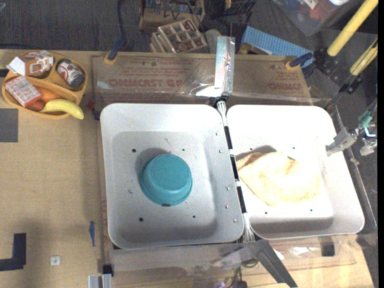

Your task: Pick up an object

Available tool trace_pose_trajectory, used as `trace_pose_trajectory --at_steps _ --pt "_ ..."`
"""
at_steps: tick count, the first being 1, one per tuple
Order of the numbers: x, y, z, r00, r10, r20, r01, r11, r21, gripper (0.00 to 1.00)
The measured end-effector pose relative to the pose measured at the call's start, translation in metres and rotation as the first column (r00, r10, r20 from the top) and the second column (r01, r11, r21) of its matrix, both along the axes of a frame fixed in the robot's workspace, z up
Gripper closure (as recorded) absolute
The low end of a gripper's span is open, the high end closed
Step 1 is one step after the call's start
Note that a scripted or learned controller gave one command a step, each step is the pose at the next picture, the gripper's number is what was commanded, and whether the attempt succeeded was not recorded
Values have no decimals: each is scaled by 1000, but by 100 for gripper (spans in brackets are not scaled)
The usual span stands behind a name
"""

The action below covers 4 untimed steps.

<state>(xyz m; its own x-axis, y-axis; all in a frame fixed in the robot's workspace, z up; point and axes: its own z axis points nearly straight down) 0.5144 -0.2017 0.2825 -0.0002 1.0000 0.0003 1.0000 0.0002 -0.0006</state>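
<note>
A teal bowl (167,179) lies upside down in the middle of the left bin (120,131). A pale yellow, floppy cloth-like piece (279,176) lies flat in the right bin (318,122), reaching from its left wall toward the centre. At the right bin's right rim, a small grey part of my gripper (351,138) pokes in from the picture's edge, above the rim. It is well apart from the cloth and far from the bowl. Nothing shows in its grasp.
An orange tray (12,92) with a banana (63,107) and food packets sits on the bench at far left. Cardboard panels (162,80) stand behind the bins. Clutter and a yellow bar (354,17) lie beyond them.
</note>
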Motion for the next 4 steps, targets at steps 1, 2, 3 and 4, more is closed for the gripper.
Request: trace_pose_trajectory --at_steps 1,2,3,4 --pt "45 44 -81 980 -198 -2 198 980 1 0" --pt "23 57 -133 1000 -22 -2 22 1000 1 0" --pt "77 40 -191 1000 28 13 -28 1000 -3 0" --pt "78 39 -179 999 25 20 -25 1000 -4 100"
